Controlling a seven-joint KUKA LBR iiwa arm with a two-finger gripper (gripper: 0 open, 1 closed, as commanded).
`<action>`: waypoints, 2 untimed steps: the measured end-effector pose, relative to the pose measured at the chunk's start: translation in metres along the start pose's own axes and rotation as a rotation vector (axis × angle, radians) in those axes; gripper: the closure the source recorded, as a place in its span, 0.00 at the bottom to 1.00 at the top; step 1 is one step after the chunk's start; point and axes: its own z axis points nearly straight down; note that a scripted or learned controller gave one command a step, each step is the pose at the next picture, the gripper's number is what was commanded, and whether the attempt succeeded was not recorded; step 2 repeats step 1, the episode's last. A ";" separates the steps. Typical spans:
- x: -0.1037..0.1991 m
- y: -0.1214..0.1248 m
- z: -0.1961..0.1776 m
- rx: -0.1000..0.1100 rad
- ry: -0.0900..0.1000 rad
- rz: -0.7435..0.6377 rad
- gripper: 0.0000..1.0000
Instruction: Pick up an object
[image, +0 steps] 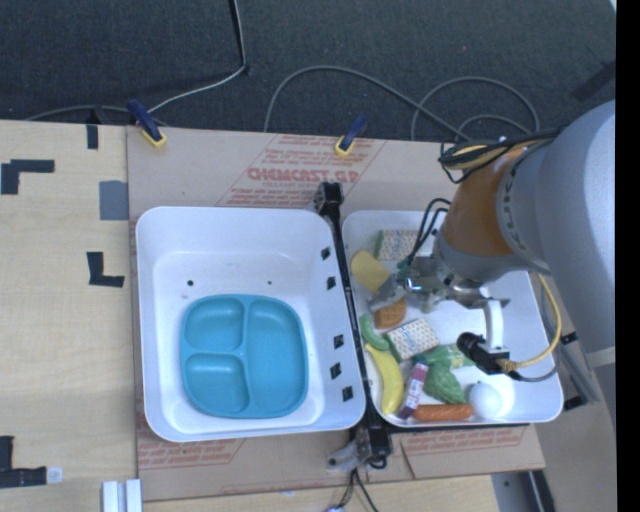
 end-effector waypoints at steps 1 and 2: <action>0.004 0.000 0.000 0.000 -0.001 0.001 0.00; 0.004 0.000 0.000 0.000 -0.001 0.001 0.00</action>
